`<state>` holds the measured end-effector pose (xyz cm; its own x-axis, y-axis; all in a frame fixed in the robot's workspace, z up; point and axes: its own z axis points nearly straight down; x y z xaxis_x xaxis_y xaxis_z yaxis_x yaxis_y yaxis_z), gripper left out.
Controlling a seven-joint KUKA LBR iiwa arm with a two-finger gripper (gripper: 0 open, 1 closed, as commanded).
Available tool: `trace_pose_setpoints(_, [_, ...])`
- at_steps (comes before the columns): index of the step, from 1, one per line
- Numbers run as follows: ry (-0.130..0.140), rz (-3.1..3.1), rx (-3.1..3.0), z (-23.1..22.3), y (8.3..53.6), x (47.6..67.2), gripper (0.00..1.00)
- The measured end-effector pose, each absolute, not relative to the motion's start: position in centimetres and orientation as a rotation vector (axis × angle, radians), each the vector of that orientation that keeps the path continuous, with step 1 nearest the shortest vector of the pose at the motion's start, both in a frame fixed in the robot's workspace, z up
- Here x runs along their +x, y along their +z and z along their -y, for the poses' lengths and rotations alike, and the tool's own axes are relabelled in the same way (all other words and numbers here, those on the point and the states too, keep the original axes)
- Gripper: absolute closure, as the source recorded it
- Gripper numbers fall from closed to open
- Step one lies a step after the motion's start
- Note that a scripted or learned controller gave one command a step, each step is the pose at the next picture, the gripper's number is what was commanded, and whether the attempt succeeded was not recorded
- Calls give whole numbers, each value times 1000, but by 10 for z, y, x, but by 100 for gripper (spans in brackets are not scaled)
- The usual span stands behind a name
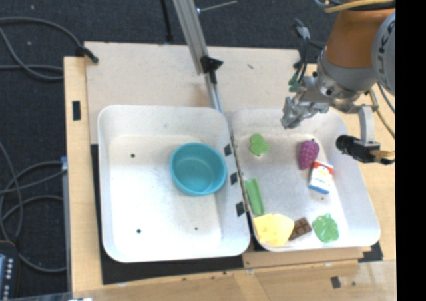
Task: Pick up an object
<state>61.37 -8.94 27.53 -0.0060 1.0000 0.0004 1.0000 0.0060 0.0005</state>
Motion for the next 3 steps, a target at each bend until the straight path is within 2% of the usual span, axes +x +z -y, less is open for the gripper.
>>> trace_pose_setpoints(2, [1,-2229,2214,-9,267,611,100])
trace_pose_setpoints(3, [0,-2231,2214,-57,266,601,100])
